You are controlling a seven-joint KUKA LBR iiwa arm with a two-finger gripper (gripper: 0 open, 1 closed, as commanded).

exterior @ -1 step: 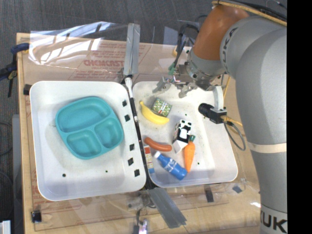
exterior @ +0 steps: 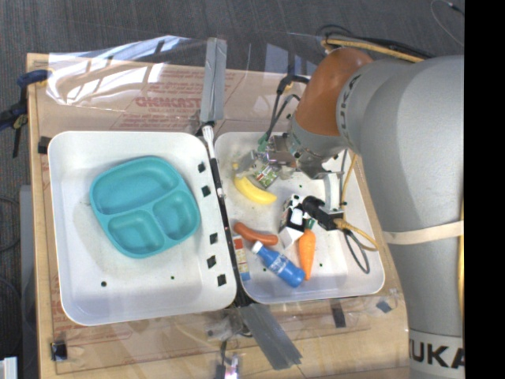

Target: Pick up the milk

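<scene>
You can read "KUKA" on the arm [exterior: 430,212] and "CHEMCAST" on the desk [exterior: 118,93]. The gripper [exterior: 272,160] hangs at the right bin's [exterior: 363,275] far edge, away from the milk [exterior: 295,215]; I cannot tell its opening.

You are looking at glossy white plastic bins [exterior: 71,290], smooth teal plastic tray [exterior: 144,204], shiny plastic banana [exterior: 255,190], glossy blue bottle [exterior: 279,264], matt grey arm shell [exterior: 410,133], clear film glaring over desk [exterior: 110,81].

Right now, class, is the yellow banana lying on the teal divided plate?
No. The yellow banana lies in the right white bin, while the teal divided plate sits in the left white bin.
</scene>
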